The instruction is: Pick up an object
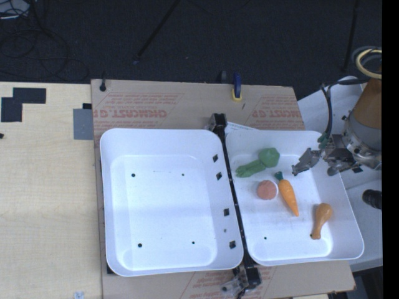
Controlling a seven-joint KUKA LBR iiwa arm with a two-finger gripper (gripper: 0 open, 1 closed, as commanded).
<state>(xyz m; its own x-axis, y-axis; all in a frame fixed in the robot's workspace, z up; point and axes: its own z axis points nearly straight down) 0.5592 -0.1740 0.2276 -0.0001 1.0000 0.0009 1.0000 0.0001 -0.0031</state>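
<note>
1. Carrot (288,195) is the likeliest pick: it lies in the right bin (340,252), tip toward the camera, green stub toward the far wall, just beside the pink ball (267,190) on its left.
2. Other candidates in the same bin: green piece (260,162) near the far wall, tan drumstick (320,218) nearer the right wall. All four lie flat on the bin floor, untouched.
3. Left bin (112,217) holds nothing to pick.
4. Step in hand, as judged: approach. The arm (368,114) reaches in from the right, and the gripper (307,161) sits over the right bin's far right part, between the green piece and the drumstick and just above the carrot in the picture.
5. Gripper state: the dark fingers look parted a little, but the view is too coarse to say how far; cannot tell for sure. Nothing is seen between them, and no contact with any object is evident.
6. Height over the bin floor cannot be read from this slanted view.
7. Next move calls for, as judged: centre over one object, line the fingers across its narrow width, descend, close. For the carrot, grip across the body, not along it.
8. Risk: the ball just beside the carrot may be nudged or caught by a finger.
</note>
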